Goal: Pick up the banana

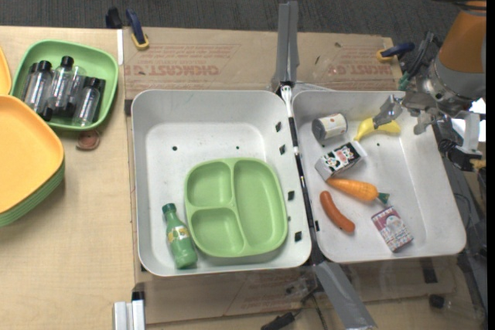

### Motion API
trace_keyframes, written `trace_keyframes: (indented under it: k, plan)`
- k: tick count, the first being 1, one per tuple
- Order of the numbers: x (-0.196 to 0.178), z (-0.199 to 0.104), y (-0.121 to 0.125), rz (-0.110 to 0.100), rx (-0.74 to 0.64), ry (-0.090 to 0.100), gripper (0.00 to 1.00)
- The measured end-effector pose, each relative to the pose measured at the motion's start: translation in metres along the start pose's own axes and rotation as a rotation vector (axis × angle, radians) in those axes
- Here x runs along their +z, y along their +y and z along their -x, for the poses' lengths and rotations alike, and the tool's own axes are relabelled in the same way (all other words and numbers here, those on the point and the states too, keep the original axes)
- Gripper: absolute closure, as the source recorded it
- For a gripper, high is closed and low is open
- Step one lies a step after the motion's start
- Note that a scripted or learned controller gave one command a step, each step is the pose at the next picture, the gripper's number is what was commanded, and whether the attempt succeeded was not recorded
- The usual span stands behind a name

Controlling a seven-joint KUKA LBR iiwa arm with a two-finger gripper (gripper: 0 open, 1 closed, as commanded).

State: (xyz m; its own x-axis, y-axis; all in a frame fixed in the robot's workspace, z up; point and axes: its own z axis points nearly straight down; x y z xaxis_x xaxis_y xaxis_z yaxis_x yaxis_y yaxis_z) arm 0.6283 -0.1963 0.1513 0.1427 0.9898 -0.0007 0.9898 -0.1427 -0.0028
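While the nearest part of the scene is lying quiet, a small green plastic bottle (179, 236) is resting beside a green three-compartment plastic tray (236, 207) in the left white bin (147, 166), and a small pink printed packet (392, 228) is lying near the front of the right white bin (441, 197). Going farther back in that right bin, a red sausage-shaped toy (337, 212) and an orange toy carrot (354, 189) are lying close together, then a black-and-white printed carton (339, 159) and a short grey cylindrical can (330, 126). Farthest back, near the bin's rear wall, the yellow toy banana (376, 127) is lying flat on the bin floor. Its long axis is running roughly left to right across the view, with the left end dipping slightly nearer the camera and the right end pointing toward the arm. The hand (387, 117) is hovering right at the banana's right end, and I cannot tell whether it is apart or together, nor whether it is gripping anything.

The risk, as I judge it, is that a grasp at the very tip could be slipping off the curved, tapering end, or pushing the banana toward the can.
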Motion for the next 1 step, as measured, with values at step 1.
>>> trace_keyframes:
  k: [1]
  plan:
    - [0.0599, 0.0082, 0.0064, 0.001, -0.068, 0.002, 0.00]
